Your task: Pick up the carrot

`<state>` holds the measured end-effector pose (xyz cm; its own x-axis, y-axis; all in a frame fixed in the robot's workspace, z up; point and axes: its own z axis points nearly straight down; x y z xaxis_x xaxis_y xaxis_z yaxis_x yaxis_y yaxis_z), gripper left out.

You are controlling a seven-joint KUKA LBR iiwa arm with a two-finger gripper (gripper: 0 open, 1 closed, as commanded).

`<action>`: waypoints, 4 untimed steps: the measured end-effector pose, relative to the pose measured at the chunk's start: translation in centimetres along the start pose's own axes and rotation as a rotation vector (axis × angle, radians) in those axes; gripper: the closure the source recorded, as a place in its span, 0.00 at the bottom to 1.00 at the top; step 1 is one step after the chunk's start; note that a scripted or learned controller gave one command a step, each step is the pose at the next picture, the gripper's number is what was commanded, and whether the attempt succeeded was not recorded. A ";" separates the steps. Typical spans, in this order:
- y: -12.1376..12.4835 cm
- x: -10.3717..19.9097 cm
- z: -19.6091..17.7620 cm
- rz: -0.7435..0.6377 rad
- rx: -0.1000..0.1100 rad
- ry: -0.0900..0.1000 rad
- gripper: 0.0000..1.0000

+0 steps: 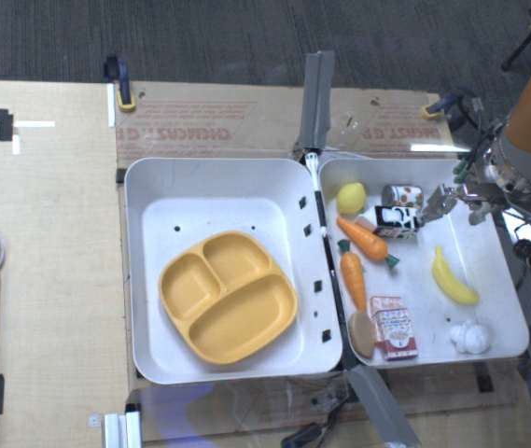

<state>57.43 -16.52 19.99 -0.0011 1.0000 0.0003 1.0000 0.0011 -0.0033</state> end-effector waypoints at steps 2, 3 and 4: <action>2.3 4.8 4.9 -0.424 -0.002 -0.001 0.00; -0.8 10.4 0.9 -0.477 -0.002 -0.001 0.00; 3.1 5.8 8.5 -0.531 -0.029 -0.012 0.00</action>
